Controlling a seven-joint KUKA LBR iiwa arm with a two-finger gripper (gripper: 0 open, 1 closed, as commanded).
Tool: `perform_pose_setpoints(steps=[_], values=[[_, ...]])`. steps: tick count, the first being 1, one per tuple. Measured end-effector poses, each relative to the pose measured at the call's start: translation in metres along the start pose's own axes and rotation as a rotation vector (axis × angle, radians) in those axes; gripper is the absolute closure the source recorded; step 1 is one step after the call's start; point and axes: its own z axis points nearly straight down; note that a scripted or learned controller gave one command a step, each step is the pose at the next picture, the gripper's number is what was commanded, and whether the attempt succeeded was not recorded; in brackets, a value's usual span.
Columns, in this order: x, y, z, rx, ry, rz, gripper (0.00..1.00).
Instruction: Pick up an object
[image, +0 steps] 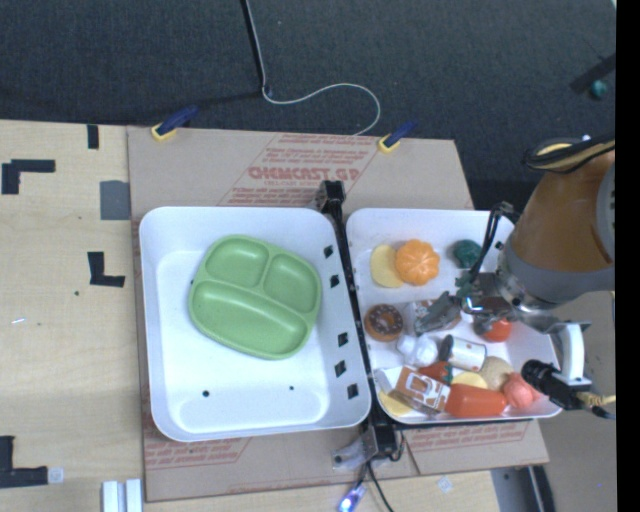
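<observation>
Dark carpet (120, 55) lay behind a wooden bench (60, 330), where a sheet of cardboard (290, 165) carried two white bins. Largest, the left bin (165, 300) held a green divided plate (257, 295) lying flat near its middle. Next, the right bin (420, 218) was crowded with small toy food. An orange fruit (416, 261) sat beside a pale yellow disc (385, 266), with a chocolate doughnut (383, 321) below them and a red sausage-shaped piece (478, 402) along the near wall. From the right, the arm (565, 235) reached down over this bin. Its gripper (450, 310) hung low among the toys near the doughnut; whether it was spread or closed, or had hold of anything, I cannot tell.
</observation>
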Motion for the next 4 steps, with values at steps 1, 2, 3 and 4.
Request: perform_pose_setpoints(steps=[1, 2, 3, 4], values=[[0.052, 0.013, -0.164, -0.018, -0.002, -0.006, 0.0], [0.141, 0.009, 0.008, 0.017, 0.001, -0.007, 0.0], [0.137, -0.008, -0.166, -0.016, -0.001, -0.002, 0.0], [0.138, -0.008, -0.165, 0.007, -0.006, -0.002, 1.0]])
